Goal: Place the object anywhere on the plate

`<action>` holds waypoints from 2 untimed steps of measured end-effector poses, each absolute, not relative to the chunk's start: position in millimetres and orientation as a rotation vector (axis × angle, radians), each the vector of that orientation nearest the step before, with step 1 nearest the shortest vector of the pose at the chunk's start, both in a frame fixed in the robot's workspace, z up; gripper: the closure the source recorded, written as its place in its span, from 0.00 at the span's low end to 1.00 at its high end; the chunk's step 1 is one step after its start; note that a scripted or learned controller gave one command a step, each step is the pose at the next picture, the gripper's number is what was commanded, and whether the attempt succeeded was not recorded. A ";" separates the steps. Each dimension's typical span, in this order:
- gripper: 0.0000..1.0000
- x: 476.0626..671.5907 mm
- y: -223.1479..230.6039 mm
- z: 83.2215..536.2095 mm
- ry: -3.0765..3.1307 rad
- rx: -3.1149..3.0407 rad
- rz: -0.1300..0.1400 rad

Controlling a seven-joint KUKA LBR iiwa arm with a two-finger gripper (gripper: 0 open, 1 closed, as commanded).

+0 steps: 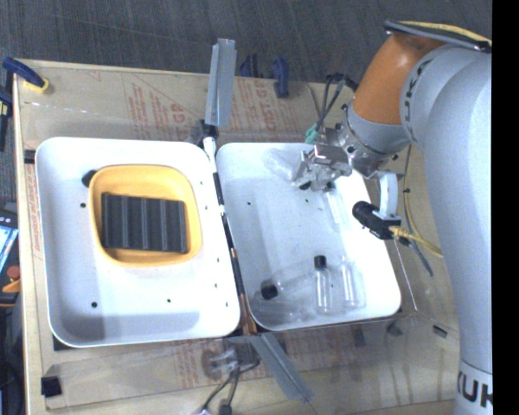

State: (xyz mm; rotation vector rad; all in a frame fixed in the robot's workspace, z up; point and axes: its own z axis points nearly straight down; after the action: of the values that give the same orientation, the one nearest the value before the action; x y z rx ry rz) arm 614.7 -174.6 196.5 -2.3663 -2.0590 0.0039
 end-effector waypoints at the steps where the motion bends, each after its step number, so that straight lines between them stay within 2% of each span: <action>1: 1.00 625.3 -56.4 193.4 -2.050 -2.374 0.008; 2: 1.00 622.0 -8.4 230.0 -2.268 -2.172 0.003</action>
State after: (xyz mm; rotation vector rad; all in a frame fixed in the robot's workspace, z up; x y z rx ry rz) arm 622.0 -8.4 230.0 -2.1722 -2.2676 0.0033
